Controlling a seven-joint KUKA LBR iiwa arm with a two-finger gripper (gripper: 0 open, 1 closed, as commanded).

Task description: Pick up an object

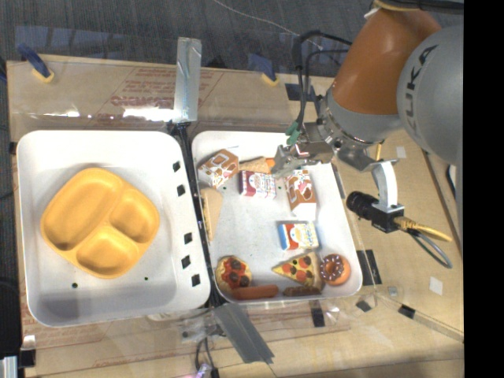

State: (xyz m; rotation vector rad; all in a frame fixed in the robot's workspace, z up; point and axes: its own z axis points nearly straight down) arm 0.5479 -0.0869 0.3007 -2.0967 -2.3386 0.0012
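Two white bins sit mid-frame, and over the right bin [343,246], full of toy food, the gripper [293,153] hovers at its upper edge, jaws' state impossible to tell, seemingly approaching the small brown carton [301,189] below, needing a descent next.
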